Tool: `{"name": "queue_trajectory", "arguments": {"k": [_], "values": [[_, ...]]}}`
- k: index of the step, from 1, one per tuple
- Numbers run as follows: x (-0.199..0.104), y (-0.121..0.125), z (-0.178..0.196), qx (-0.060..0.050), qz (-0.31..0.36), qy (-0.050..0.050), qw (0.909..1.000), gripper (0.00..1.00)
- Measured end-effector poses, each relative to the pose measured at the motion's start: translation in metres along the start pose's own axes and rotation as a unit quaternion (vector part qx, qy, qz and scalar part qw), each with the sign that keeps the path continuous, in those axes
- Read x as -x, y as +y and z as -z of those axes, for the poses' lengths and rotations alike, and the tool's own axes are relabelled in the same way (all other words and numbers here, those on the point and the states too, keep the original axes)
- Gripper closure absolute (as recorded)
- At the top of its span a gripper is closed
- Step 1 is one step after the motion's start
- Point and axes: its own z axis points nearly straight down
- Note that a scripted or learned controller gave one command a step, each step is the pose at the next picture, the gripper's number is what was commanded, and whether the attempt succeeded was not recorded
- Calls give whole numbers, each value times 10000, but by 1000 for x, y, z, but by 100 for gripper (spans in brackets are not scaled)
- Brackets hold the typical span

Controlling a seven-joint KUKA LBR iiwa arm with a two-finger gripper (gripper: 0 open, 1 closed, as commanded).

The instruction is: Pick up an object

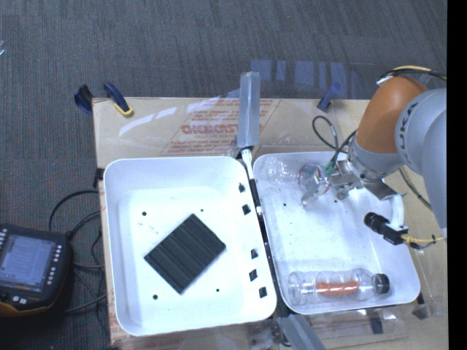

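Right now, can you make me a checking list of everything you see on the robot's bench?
Surface: wooden bench top with two white bins, left bin and right bin.
Job's things: black ridged pad lying flat in the left bin; clear plastic bottle with something orange inside, on its side at the right bin's near edge; a crumpled clear item at the right bin's far corner.
Clutter: blue clamps on the bench's far edge.
Gripper: gripper low in the right bin beside the crumpled clear item.
Cables: black cables left of the bench.
Surroundings: grey carpet; handheld control pendant on the floor.

blue clamps (115, 99) grip the bench edge; a teach pendant (29, 267) lies left.
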Motion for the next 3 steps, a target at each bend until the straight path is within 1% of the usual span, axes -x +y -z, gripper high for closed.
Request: {"name": "queue_trajectory", "arguments": {"k": [1, 2, 3], "values": [[-39, 2, -2, -18, -123, -51, 9999, 0], [-14, 2, 62, 51, -1391, -29, 9903, 0], [34, -13, 114, 86, -1070, -42, 9942, 0]]}}
